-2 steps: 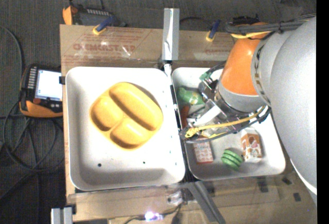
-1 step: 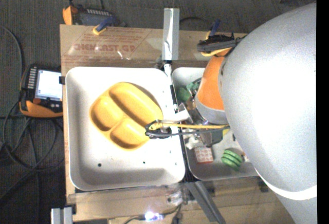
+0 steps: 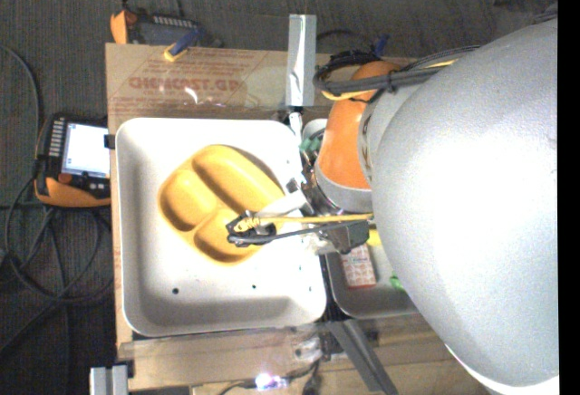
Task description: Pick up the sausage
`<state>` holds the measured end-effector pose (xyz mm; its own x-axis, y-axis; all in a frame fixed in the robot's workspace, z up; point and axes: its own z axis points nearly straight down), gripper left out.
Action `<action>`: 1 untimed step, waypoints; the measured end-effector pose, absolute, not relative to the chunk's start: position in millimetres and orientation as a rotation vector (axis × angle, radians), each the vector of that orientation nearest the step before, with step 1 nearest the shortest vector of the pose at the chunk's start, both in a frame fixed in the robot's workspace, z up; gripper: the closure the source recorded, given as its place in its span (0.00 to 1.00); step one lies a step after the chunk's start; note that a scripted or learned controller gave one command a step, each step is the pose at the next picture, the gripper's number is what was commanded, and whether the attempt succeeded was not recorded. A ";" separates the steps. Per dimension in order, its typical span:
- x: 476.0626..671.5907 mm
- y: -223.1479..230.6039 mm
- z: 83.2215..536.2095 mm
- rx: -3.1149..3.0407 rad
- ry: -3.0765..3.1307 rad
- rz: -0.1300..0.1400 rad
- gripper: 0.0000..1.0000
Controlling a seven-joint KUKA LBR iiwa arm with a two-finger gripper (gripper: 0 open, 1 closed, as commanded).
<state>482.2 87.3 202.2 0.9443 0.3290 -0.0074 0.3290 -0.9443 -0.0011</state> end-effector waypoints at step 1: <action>481.7 87.4 209.5 3.096 0.533 -0.021 1.00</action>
<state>481.7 87.4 209.5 0.9424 0.3343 -0.0131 0.3343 -0.9425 -0.0025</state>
